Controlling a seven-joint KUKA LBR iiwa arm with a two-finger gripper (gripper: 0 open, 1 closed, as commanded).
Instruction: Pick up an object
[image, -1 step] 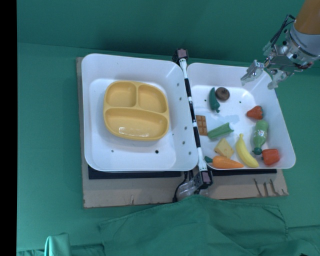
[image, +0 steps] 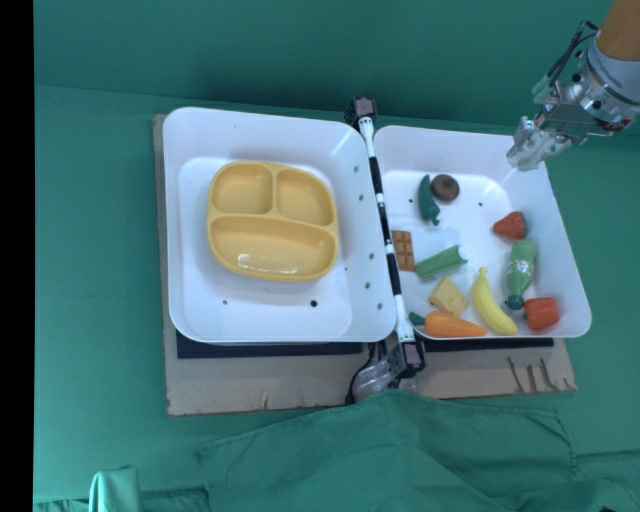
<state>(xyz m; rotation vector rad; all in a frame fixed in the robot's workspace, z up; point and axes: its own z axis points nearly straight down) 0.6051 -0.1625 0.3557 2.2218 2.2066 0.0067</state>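
Nine or so toy foods crowd my right bin (image: 560, 262). My gripper (image: 527, 143) hovers over its far corner; finger state I cannot tell. I'd descend on the isolated strawberry (image: 510, 225).

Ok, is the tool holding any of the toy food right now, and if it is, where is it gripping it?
Nothing is held. The tool hangs over the far right corner of the right bin, with no item at its tip; the toys all lie on the bin floor.

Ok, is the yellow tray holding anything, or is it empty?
Empty. All three compartments of the yellow tray in the left bin show bare plastic; the toy food lies in the right bin.
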